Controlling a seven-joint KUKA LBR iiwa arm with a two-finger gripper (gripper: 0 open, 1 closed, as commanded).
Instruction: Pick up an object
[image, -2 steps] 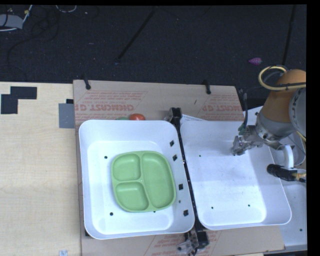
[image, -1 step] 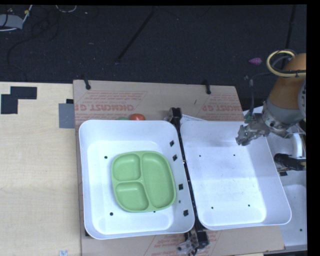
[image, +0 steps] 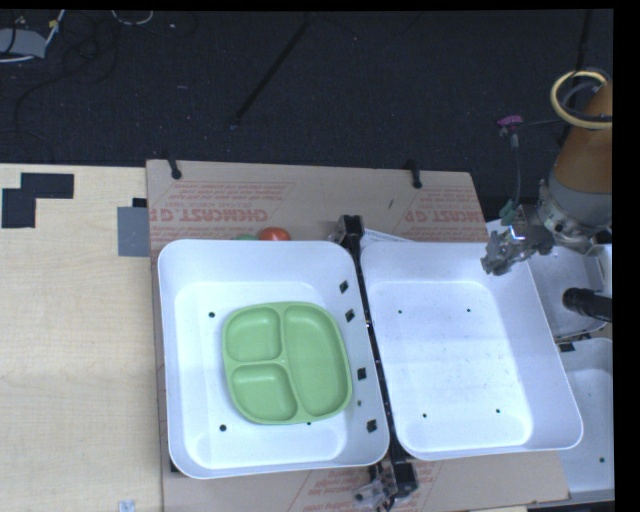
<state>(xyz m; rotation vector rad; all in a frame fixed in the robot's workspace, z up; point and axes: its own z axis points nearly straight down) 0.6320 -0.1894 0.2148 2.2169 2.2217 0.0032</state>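
A pale wooden bench (image: 70, 330) carries a brown cardboard sheet (image: 300, 200). Two shallow white bins sit on it, touching: the left bin (image: 190, 290) and the right bin (image: 470, 420). A small red object (image: 274, 235) lies just beyond the left bin's far rim.

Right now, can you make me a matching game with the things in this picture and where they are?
Things:
1. green plate
2. red thing
3. pincer
4. black clips

Places:
A. above the right bin's far right corner
B. lying in the left bin
C. between the two bins
D. behind the left bin's far rim, on the cardboard

Pairs: 1-B, 2-D, 3-A, 4-C
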